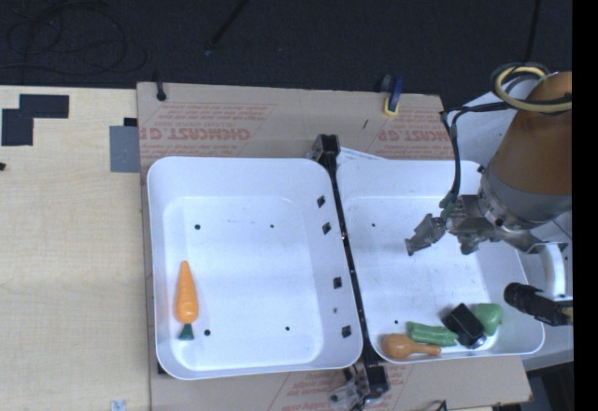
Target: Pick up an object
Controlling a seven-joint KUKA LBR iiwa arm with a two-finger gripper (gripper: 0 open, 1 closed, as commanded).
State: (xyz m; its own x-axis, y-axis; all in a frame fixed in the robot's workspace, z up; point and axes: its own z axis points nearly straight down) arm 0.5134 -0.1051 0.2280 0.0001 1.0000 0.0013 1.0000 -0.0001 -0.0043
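Observation:
My gripper [446, 239] hangs over the middle of the right bin [392, 213], open, with nothing between its fingers. Below it, along that bin's near wall, lie a black block [464, 324], a green object [487, 314], a green pod [431, 334] and an orange-yellow gourd shape [407, 347]. These things sit well apart from the fingers. An orange carrot [186, 292] with a green stub lies in the left bin [243, 180], near its front left corner.
A black divider [338, 250] runs between the two bins. The bins rest on a cardboard sheet [243, 124] with a blue-yellow clamp [392, 96] at its far edge. A black cylinder [533, 301] juts in by the right bin's rim.

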